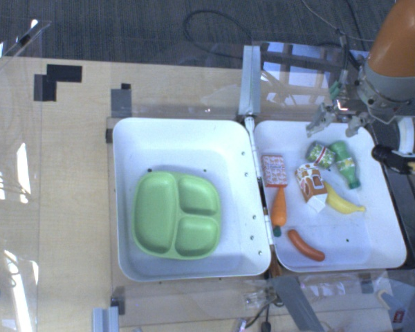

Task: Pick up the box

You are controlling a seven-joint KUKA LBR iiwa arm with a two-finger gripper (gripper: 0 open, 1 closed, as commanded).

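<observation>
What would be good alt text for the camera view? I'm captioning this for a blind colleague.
A grey and orange robot arm's open gripper hangs over the far edge of the right bin, which holds a small box, a carrot, a sausage, a banana, a green bottle and a little toy house. The left bin holds a green divided plate.

Right bin crowded, open at its near corner

The box [310, 183] touches a banana [344, 203], with a can [320, 154] and bottle [346, 163] just behind; the carrot [279, 207] lies left; bare floor beyond the sausage [306, 245].
</observation>
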